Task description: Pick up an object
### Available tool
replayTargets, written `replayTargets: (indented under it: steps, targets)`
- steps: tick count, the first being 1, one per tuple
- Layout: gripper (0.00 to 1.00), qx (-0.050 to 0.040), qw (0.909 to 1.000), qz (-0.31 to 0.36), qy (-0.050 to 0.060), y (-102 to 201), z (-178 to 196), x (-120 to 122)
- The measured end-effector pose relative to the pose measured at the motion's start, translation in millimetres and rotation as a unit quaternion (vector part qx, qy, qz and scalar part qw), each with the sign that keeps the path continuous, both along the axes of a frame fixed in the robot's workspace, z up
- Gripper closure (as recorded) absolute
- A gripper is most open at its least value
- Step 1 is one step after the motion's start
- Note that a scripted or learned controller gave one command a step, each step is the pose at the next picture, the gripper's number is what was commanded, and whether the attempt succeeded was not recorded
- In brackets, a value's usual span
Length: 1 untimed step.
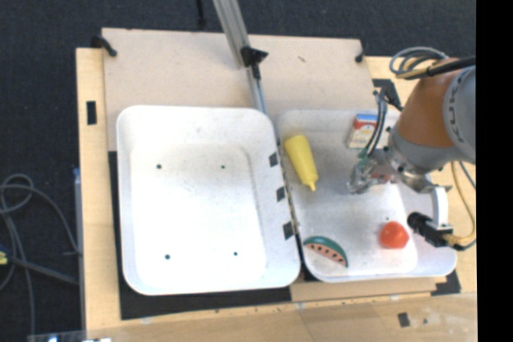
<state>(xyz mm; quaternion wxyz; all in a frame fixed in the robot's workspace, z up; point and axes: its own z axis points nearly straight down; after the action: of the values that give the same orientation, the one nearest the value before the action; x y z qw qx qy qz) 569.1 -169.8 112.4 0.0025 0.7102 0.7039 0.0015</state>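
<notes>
While hovering low in the right white plastic bin [321,124], the end effector [360,179], grip unreadable, is lining up; next, it needs dropping onto the yellow mustard-style bottle [302,160].

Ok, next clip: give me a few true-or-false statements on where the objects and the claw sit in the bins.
1. The yellow mustard bottle lies in the right bin. True.
2. The red tomato sits in the left bin. False: it is in the right bin, near its front right corner.
3. The watermelon slice lies at the right bin's front edge. True.
4. The claw is over the left bin. False: it is over the right bin, right of the bottle.
5. A small box lies at the right bin's far side. True.
</notes>
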Motion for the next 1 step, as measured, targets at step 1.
replayTargets:
  steps: [1]
  targets:
    - [1.0, -0.0002, 1.0, 0.006, -0.001, 8.1, 57.0, 6.0]
